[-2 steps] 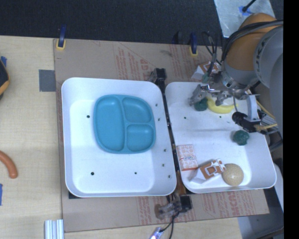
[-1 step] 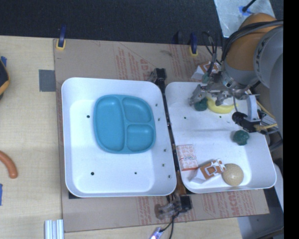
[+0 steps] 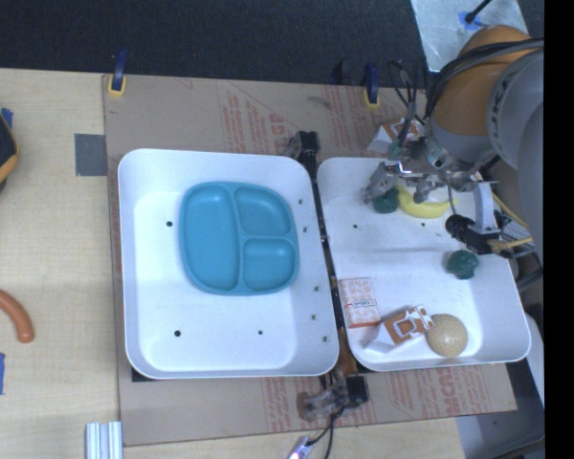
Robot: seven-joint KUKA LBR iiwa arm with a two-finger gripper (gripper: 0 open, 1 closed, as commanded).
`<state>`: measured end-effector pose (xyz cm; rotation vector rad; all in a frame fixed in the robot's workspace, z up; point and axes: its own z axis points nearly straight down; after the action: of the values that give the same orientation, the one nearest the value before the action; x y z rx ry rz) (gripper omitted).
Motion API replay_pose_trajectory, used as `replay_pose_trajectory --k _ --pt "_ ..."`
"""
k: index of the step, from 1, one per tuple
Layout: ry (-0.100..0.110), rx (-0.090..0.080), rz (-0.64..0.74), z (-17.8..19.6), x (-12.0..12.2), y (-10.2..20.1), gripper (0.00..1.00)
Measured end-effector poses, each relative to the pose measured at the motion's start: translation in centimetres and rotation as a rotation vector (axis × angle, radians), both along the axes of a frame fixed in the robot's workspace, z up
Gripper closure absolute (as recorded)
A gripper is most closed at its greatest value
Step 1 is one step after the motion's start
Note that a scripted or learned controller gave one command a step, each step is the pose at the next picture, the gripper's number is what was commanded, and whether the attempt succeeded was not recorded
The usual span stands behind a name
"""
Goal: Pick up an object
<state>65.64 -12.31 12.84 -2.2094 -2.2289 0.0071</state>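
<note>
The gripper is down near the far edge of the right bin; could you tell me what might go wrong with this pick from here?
1. The gripper sits over a small dark green object lying right beside a yellow object, so it may catch both or knock one away.
2. That spot is close to the right bin's far wall, so the fingers may strike the rim.
3. Another green object lies close to the arm and could get nudged.

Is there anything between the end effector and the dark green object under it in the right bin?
Nothing visible. The end effector hangs at the dark green object, with the yellow object beside it, not between them.
</note>
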Motion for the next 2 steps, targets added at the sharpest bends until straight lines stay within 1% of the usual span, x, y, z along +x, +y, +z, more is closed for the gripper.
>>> replay_pose_trajectory --k 2 --pt "0.000 0.000 0.000 0.00 0.00 0.00 0.00"
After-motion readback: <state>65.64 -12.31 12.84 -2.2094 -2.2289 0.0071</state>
